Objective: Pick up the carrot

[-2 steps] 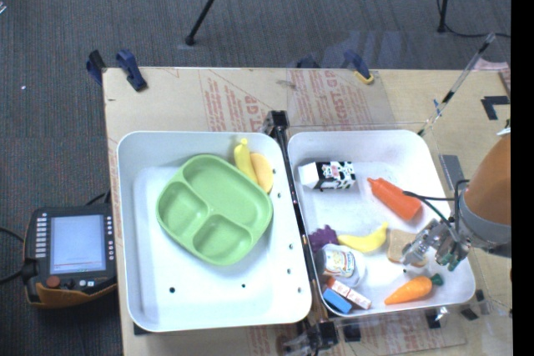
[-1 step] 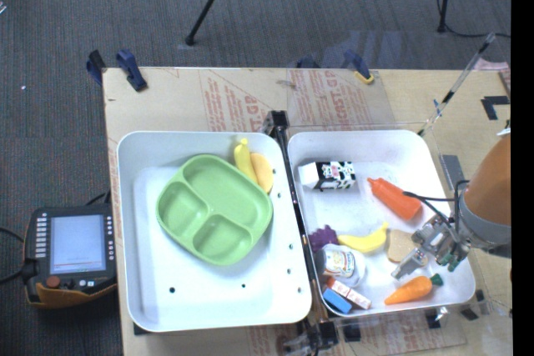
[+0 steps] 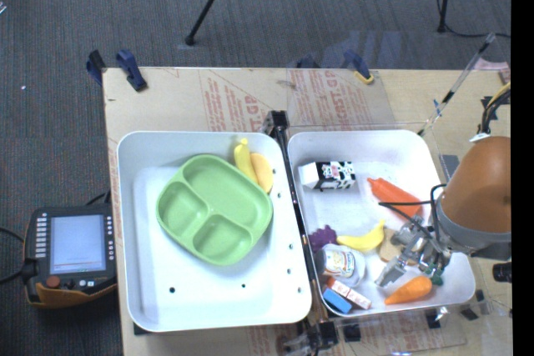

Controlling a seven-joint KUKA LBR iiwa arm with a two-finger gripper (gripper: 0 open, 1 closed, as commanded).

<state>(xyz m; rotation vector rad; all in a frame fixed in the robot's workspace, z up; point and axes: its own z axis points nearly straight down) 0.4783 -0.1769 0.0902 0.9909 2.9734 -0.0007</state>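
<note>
Camera view: carrot (image 3: 409,290) lies at five o'clock in the right bin (image 3: 417,146).
Tool (image 3: 406,259): just above it, parted, holding nothing.
Handling: likely light, stiff, smooth (probably toy plastic); grip mid-body across the taper.

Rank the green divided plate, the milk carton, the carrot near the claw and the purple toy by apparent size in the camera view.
1. Green divided plate, by far the largest.
2. Milk carton.
3. Carrot, only slightly smaller than the carton, so that ranking is unsure.
4. Purple toy, partly hidden.
</note>
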